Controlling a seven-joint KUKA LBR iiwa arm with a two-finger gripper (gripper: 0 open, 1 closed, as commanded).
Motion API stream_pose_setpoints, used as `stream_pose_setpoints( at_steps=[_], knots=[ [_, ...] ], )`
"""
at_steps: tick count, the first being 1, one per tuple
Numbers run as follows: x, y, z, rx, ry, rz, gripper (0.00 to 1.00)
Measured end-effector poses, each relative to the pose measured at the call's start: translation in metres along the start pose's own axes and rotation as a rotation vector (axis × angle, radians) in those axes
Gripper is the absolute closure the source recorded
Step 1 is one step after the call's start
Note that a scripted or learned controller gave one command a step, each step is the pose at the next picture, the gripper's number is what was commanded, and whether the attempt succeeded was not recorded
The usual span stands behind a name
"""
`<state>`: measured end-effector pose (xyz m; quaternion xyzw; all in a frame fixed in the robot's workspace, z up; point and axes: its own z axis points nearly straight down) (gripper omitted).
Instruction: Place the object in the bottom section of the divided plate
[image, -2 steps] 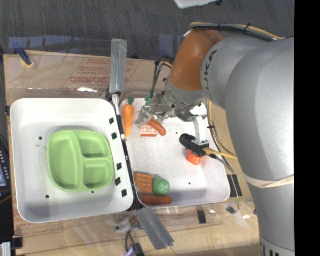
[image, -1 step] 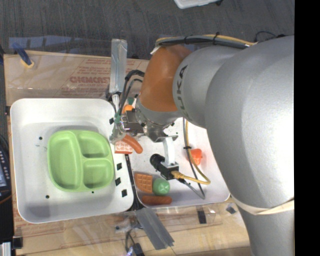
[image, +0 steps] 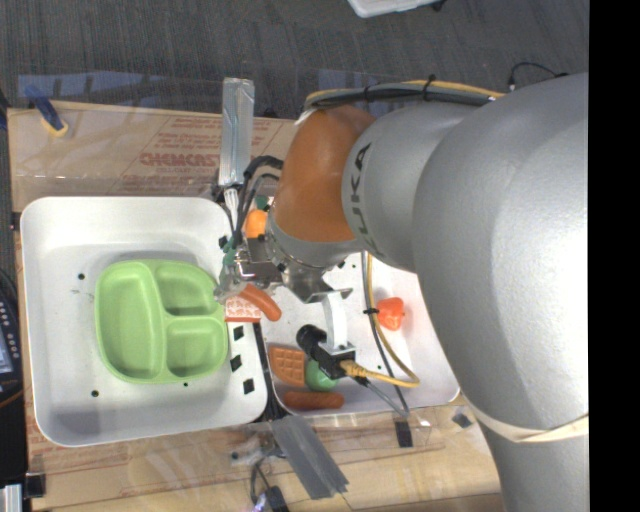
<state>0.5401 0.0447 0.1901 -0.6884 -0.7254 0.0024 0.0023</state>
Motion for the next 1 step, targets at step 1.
stream_pose_setpoints(
  at_steps=[1],
  knots=[
    [0.0873, 0.0299, -0.1203, -0.005, 0.001, 0.019, 1.00]
  ],
)
